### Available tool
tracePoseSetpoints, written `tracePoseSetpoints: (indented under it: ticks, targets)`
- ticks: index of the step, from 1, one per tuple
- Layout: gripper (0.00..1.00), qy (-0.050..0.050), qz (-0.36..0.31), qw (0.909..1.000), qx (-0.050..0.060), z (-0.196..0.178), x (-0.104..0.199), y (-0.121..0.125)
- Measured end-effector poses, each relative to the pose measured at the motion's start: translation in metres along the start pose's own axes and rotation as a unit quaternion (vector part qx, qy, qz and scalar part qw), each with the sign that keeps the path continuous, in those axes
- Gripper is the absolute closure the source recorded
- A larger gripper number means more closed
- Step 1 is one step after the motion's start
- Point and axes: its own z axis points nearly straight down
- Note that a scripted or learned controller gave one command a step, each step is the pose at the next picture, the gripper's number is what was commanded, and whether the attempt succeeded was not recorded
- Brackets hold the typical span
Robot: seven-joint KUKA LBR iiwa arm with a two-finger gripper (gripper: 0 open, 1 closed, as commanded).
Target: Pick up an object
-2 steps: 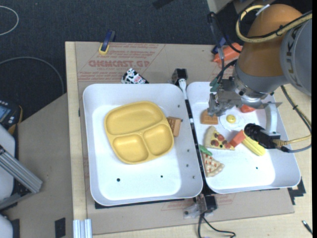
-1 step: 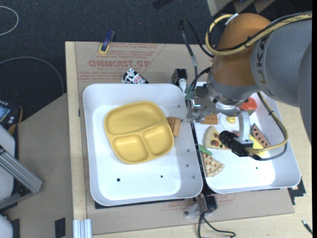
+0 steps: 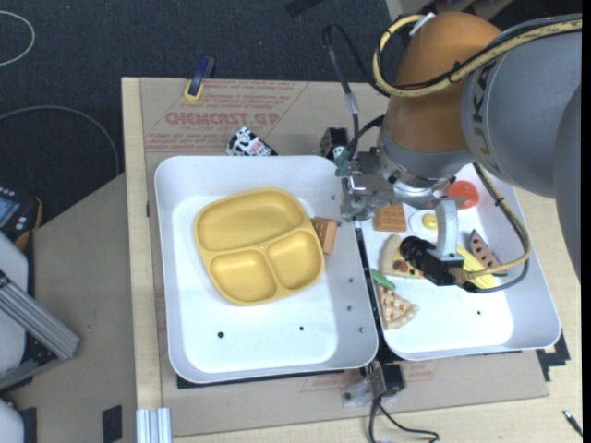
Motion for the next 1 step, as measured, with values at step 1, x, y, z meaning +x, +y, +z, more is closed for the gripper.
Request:
tracePoseSetpoints:
  ticks: [1]
  targets:
    - [1.0, 0.0, 0.001, 1.0, 0.002, 0.0009, 0.0009, -0.0027]
